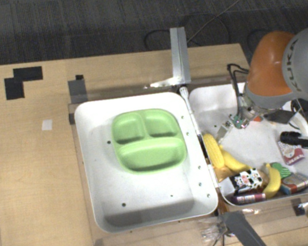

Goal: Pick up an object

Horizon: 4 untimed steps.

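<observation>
My gripper hangs over the upper middle of the right bin, beneath the arm's orange band. Nothing shows in its grasp. Just below and left of it, a yellow corn-like piece lies against the bin's left wall, with a yellow banana beside it. Toward the front of the bin lie a black, white and red small box, a second banana and a dark marker. A red and white packet sits at the right.
The left bin holds a green divided plate. A red and grey can and a green piece crowd the right bin's front right corner. A metal post stands behind the divider between the bins. Cables run at the right.
</observation>
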### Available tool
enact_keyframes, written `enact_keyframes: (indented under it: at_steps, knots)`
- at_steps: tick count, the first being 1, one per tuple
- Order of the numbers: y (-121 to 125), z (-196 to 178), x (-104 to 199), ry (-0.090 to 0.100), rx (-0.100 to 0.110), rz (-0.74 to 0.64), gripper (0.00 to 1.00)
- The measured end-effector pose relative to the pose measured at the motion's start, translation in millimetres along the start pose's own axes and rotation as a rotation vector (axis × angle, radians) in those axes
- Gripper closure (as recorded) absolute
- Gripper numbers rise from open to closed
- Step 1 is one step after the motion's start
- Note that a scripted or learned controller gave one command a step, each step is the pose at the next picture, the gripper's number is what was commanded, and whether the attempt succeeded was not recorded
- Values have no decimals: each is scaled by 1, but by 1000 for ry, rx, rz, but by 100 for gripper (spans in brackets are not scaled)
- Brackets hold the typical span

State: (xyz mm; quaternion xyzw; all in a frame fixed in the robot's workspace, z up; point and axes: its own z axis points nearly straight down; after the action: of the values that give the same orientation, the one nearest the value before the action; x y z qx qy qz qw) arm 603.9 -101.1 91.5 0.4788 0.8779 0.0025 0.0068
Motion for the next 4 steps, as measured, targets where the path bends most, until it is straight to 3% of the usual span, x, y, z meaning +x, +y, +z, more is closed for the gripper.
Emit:
enact_keyframes:
  at_steps: [2,3,4]
  knots:
    - [22,1,-3,1,1,57,0]
    - [6,2,-57,0,1,23,0]
    - [8,-56,-112,4,4,-40,0]
